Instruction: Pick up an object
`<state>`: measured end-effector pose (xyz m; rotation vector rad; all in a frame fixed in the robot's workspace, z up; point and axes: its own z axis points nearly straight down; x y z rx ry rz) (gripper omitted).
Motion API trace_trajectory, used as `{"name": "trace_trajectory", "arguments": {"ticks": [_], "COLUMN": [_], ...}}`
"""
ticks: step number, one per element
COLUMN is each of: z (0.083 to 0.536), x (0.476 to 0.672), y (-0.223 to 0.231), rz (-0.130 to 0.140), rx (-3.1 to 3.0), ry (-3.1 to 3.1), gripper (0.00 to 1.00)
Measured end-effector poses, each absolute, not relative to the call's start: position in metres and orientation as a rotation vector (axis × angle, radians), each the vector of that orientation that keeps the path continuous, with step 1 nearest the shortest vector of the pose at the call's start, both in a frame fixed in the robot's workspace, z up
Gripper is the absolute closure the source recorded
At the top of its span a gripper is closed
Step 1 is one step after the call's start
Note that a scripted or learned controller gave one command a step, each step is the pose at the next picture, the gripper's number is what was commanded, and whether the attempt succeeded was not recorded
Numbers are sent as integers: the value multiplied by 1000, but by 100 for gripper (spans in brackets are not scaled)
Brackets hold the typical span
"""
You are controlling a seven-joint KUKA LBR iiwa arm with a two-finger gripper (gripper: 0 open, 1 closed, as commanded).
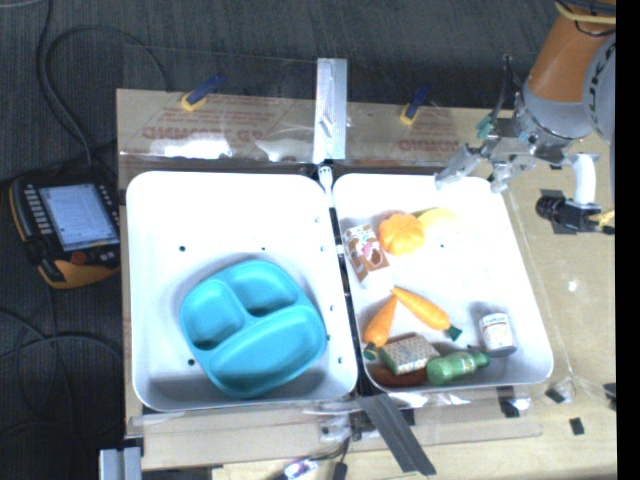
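The right bin [520,258] holds several objects. An orange-yellow round fruit [401,233] lies near its far side, with a yellow piece [438,215] beside it and a small printed packet [365,249] to its left. A carrot [421,309], an orange wedge [380,321], a brown block [405,352], a green bottle [456,366] and a small can [495,332] crowd the near side. My gripper [472,176] hangs over the bin's far rim, above and right of the fruit. It is open, with nothing between its fingers.
The left bin [150,268] carries a blue divided plate [255,324]. A metal post [331,108] stands behind the wall between the two bins. A handheld pendant [65,223] lies on the floor to the left. The grey-and-orange arm [565,68] enters at the top right.
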<state>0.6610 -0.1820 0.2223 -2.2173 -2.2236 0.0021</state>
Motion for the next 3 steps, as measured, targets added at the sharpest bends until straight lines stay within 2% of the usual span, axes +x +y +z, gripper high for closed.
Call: {"name": "trace_trajectory", "arguments": {"ticks": [1, 2, 3], "z": [97, 111, 91], "x": [669, 579, 498], "y": [-170, -130, -110], "rz": [4, 2, -13], "rx": [-2161, -2087, -1953], "ry": [-2288, -2346, -2481], "gripper": [0, 0, 0]}}
